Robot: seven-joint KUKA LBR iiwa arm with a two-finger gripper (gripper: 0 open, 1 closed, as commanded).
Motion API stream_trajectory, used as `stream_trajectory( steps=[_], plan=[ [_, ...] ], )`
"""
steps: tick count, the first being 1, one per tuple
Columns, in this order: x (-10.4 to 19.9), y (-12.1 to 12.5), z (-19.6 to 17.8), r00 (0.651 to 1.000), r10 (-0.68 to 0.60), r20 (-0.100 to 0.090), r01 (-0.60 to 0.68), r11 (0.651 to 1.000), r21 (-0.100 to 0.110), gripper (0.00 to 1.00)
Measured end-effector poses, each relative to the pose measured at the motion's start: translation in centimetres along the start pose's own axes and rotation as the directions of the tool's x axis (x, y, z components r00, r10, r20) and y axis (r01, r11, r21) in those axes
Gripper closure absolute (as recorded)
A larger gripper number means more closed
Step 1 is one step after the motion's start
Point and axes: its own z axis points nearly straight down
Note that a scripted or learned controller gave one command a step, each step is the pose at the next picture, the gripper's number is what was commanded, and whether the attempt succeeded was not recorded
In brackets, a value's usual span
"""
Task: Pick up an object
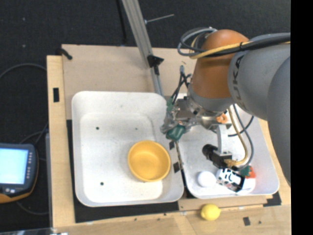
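Camera view: gripper (177, 127) sits low over the divide between the left bin (85, 106) and right bin (266, 153); can't tell its opening or whether it has anything. Candidate objects: yellow bowl (148, 160) in the left bin's near-right corner, white ball (206, 179) and black-and-white item (230, 176) in the right bin. Best bet: centre over one free-standing object, clear of bin walls, before descending.
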Motion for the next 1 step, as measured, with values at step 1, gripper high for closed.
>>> stream_trajectory(
  steps=[1],
  plan=[
    [5.16, 0.23, -0.38, 1.000, -0.002, -0.002, 0.002, 1.000, -0.002, 1.00]
  ],
)
